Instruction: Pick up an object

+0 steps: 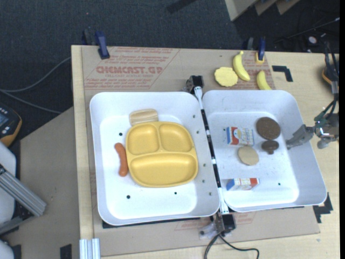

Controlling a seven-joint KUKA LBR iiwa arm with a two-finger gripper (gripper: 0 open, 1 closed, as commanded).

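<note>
The right bin holds a white carton with blue and red print and a brown disc with a smaller brown piece just below it. A tan round cookie and a small carton lying flat are also in this bin. My gripper reaches in from the right edge and hangs over this bin's right side, just right of the brown pieces. It is apart from them, and nothing shows in it.
The left bin holds a yellow divided tray, an orange sausage and a tan bread slice. Behind the right bin, two bananas and a yellow chip lie on the bench. Blue clamps stand at the back edge.
</note>
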